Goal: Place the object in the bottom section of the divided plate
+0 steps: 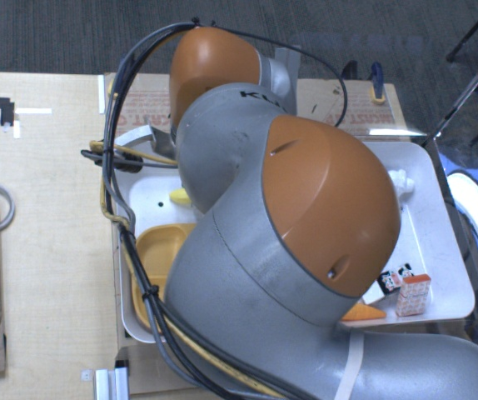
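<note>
Your arm (289, 223) blocks most of both bins — the yellow plate (157, 252) peeks out left, a small carton (412, 294) sits right; gripper state — can't tell.

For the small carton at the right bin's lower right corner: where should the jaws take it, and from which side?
Probably straight down from above, closing across the small carton's two broad flat faces near its orange top. It looks upright and box-shaped. A black-and-white item crowds its left, and the right bin's wall is close, so a side approach looks cramped.
</note>
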Robot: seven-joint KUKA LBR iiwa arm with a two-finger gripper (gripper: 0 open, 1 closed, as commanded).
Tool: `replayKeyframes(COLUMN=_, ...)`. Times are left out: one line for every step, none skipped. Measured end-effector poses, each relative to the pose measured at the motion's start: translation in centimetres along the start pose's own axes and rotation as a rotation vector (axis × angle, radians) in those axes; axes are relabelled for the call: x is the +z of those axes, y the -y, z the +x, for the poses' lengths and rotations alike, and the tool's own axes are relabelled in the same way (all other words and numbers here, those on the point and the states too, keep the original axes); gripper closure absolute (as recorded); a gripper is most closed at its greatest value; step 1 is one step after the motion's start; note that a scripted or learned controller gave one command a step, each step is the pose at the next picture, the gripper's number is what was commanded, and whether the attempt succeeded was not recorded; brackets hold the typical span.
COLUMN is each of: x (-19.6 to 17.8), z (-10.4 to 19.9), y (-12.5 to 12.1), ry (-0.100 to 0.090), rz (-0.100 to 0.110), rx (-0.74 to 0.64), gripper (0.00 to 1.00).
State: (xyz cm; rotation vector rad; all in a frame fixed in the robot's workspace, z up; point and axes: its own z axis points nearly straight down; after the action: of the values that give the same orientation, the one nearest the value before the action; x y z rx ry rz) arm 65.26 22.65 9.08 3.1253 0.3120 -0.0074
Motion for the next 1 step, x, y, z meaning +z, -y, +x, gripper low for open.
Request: replayKeyframes(x=-0.01, z=0.0, y=0.0, ry=0.0, rz=0.0, rx=0.0, gripper=1.0)
